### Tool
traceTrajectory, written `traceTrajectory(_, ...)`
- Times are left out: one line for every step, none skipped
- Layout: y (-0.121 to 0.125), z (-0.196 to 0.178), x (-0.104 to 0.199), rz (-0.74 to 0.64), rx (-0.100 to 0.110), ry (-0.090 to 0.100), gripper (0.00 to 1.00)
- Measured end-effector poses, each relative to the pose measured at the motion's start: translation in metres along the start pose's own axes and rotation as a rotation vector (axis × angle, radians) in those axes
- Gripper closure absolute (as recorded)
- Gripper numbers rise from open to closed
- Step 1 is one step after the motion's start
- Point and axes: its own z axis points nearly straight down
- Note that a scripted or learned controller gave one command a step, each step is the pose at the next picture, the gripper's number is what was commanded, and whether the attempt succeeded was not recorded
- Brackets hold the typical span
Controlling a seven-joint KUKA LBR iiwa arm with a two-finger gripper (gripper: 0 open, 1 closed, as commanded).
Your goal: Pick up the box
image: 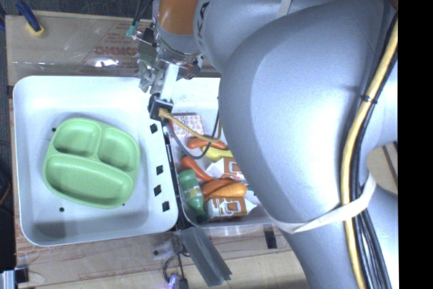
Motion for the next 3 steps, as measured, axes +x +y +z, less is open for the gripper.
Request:
traceTrajectory(-0.065, 0.055, 0.121, 0.054, -0.004, 0.003, 1.00)
traceTrajectory(-0.035, -0.021, 0.075, 0.161, -0.006, 0.005, 1.00)
traceTrajectory(-0.060, 0.057, 0.128, 0.325, -0.002, 0.002, 1.00)
